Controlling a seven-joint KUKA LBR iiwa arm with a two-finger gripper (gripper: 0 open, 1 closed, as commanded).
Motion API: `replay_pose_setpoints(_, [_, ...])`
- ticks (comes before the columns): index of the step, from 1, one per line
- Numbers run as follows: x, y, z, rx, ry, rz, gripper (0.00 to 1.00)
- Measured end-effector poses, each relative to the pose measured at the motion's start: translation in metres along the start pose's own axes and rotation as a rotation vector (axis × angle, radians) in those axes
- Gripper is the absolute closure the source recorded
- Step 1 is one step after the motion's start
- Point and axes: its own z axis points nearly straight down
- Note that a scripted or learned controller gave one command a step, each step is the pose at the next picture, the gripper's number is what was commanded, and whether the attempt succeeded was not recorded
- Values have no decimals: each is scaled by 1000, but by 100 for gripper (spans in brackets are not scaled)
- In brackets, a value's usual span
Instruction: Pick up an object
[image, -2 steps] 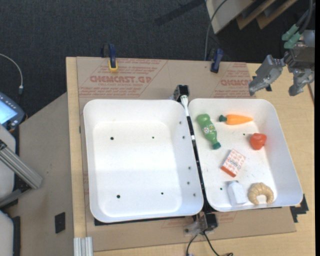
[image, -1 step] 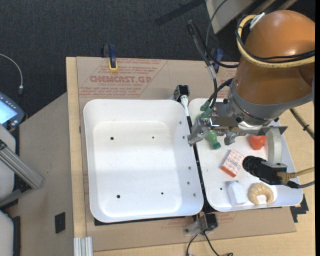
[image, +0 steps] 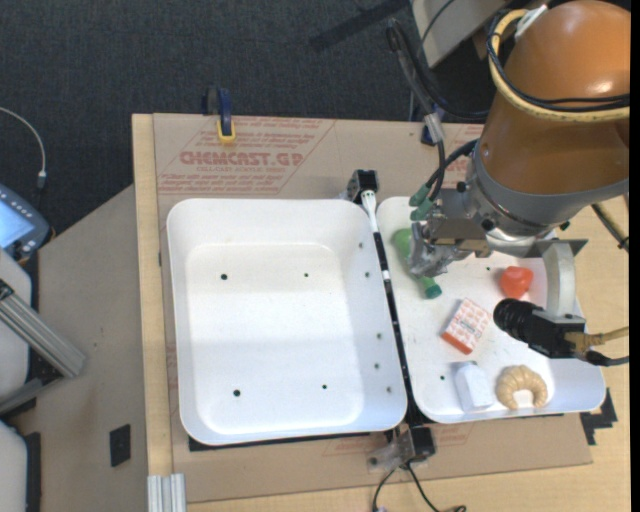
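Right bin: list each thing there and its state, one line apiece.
gripper: low over the bin's left part, at the green object.
green object: lying flat, partly hidden.
red-and-white box: flat, apart.
croissant: resting near front rim.
red object: resting, apart.
white block: beside croissant.

Red lettering runs across the cardboard sheet (image: 260, 150) under the bins, well away from the jaws toward the far left: it reads roughly "CHEMCAST GP", with finer lines beneath too small to read. The small red-and-white box (image: 466, 326) near the jaws carries print, illegible.
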Motion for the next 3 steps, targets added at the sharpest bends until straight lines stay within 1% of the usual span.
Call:
replay_pose_setpoints(1, [-70, 0, -75, -8, -2, 6, 100])
replay_pose_setpoints(2, [-19, -2, 37, 14, 0, -5, 100])
replay_pose_setpoints(3, [37, -3, 113, 13, 0, -6, 100])
